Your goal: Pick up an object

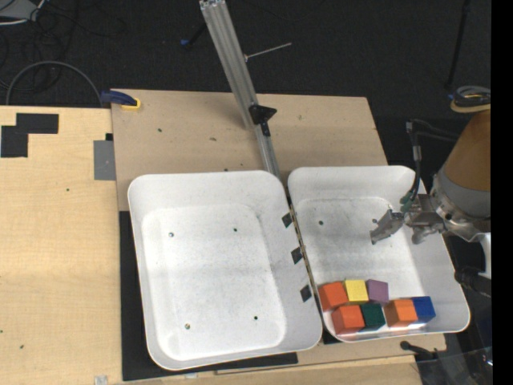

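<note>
The gripper [383,228] hangs over the middle of the right bin [353,184], reaching in from the right edge, and whether its jaws are apart or closed cannot be told; nothing is seen between them. The blocks sit clustered at the bin's near edge, well apart from the gripper: an orange block [333,294], yellow block [357,290], purple block [377,289], green block [373,316] and blue block [423,307].

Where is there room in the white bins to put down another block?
The left bin has bare floor from wall to wall. In the right bin, the stretch between the middle divider and the gripper is free. Its near corner is crowded with blocks, packed together against the rim.
</note>
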Action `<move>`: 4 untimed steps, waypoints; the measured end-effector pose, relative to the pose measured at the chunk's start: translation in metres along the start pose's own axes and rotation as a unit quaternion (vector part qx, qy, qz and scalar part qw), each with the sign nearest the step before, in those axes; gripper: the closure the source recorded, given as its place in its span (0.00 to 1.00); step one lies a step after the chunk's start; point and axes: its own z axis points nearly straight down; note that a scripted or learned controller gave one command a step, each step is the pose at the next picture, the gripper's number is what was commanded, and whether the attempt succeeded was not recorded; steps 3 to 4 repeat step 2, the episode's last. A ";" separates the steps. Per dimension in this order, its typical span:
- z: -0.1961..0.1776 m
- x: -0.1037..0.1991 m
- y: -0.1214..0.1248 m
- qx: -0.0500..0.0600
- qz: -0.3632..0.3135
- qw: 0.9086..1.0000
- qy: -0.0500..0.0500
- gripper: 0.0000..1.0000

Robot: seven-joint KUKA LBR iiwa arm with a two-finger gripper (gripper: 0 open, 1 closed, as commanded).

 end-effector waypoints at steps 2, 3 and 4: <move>-0.001 0.232 -0.015 0.001 -0.007 1.000 0.001 0.00; -0.001 0.232 -0.015 0.001 -0.007 1.000 0.001 0.00; -0.001 0.232 -0.015 0.001 -0.007 1.000 0.001 0.00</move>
